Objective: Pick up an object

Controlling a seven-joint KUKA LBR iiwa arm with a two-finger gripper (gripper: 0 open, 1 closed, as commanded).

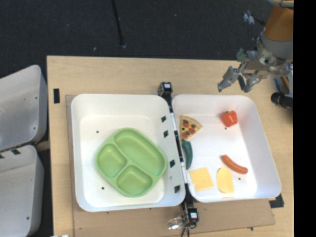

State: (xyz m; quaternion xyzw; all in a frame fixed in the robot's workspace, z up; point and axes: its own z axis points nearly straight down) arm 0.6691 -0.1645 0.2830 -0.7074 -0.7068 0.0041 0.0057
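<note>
I see a light wooden table | two shallow white plastic bins sit on it, touching side by side at the middle: left bin, right bin | small black clips at their seam, far and near ends

You have one camera, fixed above the counter, and it looks down at a slant on both white bins. It stands far enough that you see the left bin, the right bin and the dark floor behind; the arm enters from the right side.
</note>
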